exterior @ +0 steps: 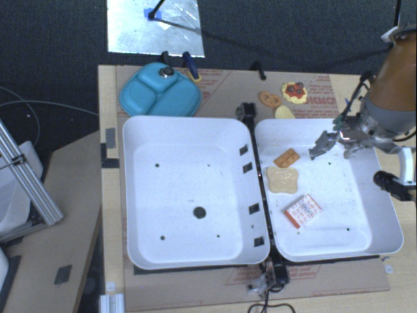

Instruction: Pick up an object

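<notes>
Jaws hang open above right bin; nothing held

The gripper hovered over the upper part of the right bin, clear of its contents. That bin held an orange cracker, a tan toast-shaped piece just below it, and a red-and-white packet. The left bin carried one dark disc. A blue divided tray lay on the tabletop behind.

Arm cut off by right edge; tool finger state too small to tell.
</notes>
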